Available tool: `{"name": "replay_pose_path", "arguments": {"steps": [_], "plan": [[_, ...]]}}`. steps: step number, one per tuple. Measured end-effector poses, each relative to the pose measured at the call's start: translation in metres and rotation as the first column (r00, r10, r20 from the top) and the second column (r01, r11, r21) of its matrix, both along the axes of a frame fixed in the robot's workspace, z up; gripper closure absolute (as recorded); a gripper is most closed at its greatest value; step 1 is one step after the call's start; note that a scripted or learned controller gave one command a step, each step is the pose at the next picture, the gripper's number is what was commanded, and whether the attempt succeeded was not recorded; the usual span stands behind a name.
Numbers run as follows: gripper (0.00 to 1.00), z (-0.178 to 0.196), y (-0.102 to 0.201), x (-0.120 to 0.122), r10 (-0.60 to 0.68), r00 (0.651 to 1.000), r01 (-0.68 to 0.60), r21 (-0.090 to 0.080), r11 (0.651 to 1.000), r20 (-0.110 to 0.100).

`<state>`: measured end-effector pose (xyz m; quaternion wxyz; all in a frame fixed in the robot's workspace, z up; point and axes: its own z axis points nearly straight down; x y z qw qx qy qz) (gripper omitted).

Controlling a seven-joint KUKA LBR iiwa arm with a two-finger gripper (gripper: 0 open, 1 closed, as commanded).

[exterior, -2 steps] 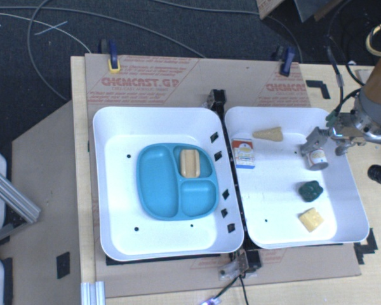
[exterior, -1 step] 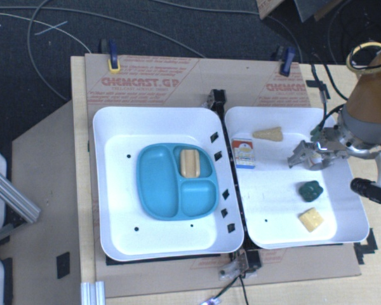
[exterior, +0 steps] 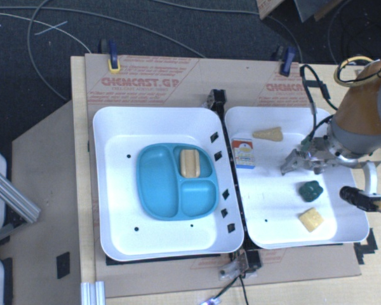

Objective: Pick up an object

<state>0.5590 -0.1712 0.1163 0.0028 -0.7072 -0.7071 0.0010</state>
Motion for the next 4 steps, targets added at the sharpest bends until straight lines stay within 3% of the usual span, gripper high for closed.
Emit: {"name": "replay_pose_path", "arguments": {"steps": [1, 2, 4], "plan": [[0.0, -0.033, 0.001, 0.0, 0.001, 1.0, -0.001, 0.0, 1.0, 0.001], [1.0, -0.02, 0.001, 0.001, 0.0, 1.0, 0.0, -0.001, 1.0, 0.006], [1.0, 0.071, 0.013, 0.003, 0.002, 1.0, -0.002, -0.003, 1.0, 0.01]]}}
